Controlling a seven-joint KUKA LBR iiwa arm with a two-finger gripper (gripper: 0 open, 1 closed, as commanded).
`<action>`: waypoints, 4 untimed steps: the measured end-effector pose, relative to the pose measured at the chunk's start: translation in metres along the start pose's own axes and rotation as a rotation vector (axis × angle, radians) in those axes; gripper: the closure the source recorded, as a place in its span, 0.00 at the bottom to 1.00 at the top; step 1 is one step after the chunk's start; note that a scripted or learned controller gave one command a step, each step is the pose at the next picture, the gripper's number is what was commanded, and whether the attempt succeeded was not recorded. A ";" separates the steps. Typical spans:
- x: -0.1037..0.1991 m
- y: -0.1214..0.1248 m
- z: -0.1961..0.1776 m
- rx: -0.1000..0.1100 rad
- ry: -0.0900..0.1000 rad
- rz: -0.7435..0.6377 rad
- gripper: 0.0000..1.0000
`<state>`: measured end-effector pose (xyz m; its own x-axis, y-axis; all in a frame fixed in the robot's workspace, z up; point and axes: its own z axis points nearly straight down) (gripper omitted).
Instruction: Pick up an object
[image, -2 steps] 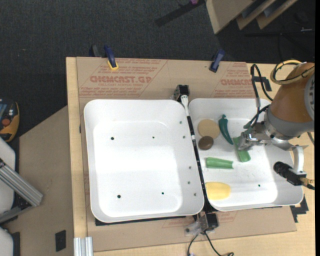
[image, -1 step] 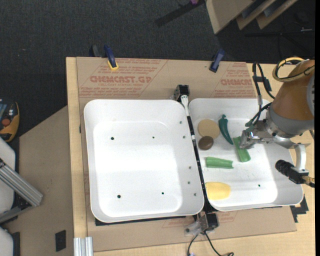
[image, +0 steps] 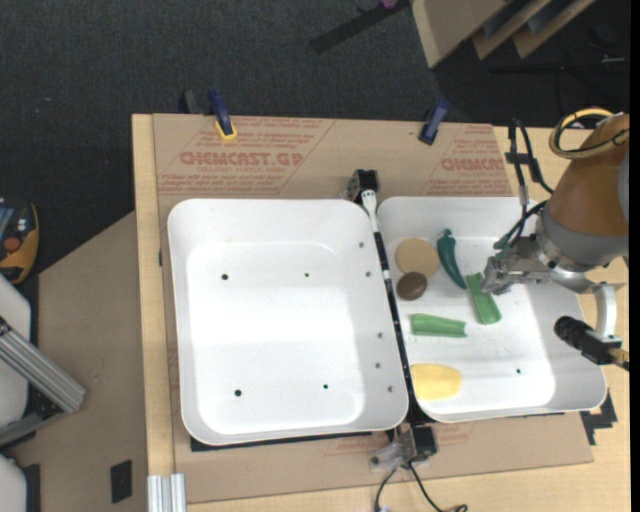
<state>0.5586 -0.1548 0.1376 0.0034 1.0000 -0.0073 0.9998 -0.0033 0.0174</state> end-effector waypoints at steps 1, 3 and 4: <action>0.076 0.010 -0.127 0.002 0.008 -0.014 1.00; 0.086 0.008 -0.189 0.021 0.007 0.002 1.00; 0.134 -0.027 -0.146 0.025 0.010 -0.007 1.00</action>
<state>0.5291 -0.0198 0.2819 -0.0033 1.0000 0.0022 1.0000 0.0033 -0.0073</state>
